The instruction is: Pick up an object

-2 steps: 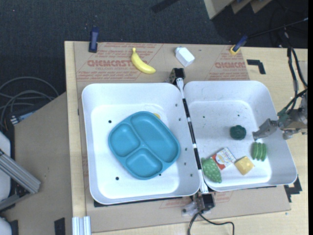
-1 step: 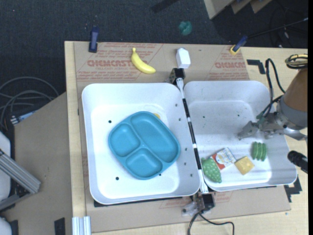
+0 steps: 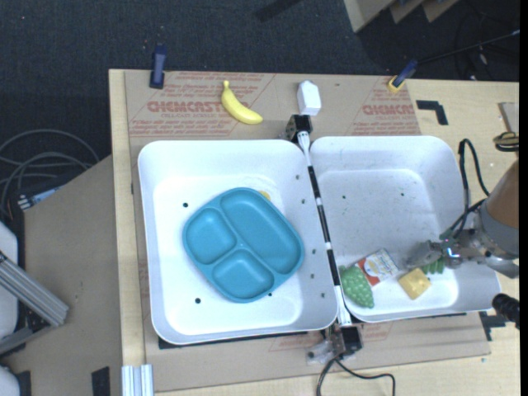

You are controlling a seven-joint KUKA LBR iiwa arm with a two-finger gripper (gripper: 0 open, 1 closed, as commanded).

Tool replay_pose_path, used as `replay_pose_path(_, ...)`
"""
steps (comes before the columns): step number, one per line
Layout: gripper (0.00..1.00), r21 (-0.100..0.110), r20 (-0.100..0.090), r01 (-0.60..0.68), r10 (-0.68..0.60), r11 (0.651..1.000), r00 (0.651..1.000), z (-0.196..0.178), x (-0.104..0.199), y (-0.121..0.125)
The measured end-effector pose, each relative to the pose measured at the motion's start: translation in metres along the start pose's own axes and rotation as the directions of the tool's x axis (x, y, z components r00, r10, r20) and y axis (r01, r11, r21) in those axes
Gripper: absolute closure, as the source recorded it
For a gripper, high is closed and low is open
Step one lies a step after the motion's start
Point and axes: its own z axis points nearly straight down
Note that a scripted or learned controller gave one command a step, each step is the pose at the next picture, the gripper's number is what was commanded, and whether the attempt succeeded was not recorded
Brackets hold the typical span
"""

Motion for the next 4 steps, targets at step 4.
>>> replay_pose_path(4,1.00,-0.007,0.008,-0.002,0.002,1.000,1.000,-0.133,0.189,0.052)
